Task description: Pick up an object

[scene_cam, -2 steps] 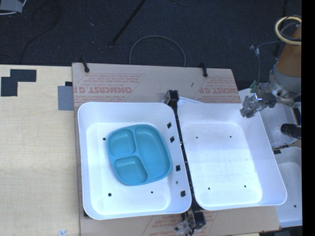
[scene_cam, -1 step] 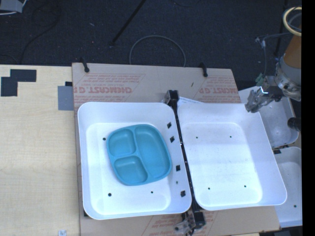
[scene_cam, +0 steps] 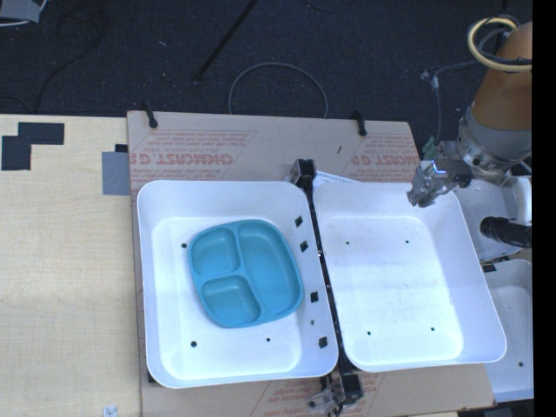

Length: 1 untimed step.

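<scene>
two white bins on the worktop [scene_cam: 69, 259]. left bin [scene_cam: 165, 224] holds a blue divided plate [scene_cam: 246, 273], lying flat near its middle. right bin [scene_cam: 452, 268] next to it. pincer [scene_cam: 426, 189] sits over right bin's far right corner, well apart from plate; pincer state: cannot tell.

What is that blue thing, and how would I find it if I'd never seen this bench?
Start at the two white bins side by side and take the left bin. Lying in its middle is a light-blue divided plate with rounded corners. Its three sunken compartments and its colour set it apart from the plain white around it.
</scene>
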Motion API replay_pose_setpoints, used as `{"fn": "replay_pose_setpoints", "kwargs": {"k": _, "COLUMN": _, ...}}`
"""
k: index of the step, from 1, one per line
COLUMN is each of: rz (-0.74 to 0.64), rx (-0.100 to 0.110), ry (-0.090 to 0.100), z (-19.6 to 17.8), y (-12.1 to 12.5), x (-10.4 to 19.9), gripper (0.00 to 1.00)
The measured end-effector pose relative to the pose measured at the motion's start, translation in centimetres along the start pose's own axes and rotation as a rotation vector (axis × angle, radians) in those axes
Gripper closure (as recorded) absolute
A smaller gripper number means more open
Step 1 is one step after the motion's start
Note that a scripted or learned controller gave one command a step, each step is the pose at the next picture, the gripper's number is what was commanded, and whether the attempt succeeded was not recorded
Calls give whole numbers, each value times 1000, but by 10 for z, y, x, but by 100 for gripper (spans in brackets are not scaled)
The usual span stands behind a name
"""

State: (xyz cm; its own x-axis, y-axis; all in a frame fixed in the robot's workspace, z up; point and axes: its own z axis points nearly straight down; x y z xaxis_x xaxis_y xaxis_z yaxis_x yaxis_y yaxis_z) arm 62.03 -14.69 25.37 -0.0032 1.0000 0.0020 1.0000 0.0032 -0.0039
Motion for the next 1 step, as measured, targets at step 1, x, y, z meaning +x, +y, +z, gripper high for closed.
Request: {"fn": "replay_pose_setpoints", "kwargs": {"k": 1, "rz": 2, "rx": 1, "ry": -1, "z": 14, "y": -15, "x": 54, "gripper": 100}}
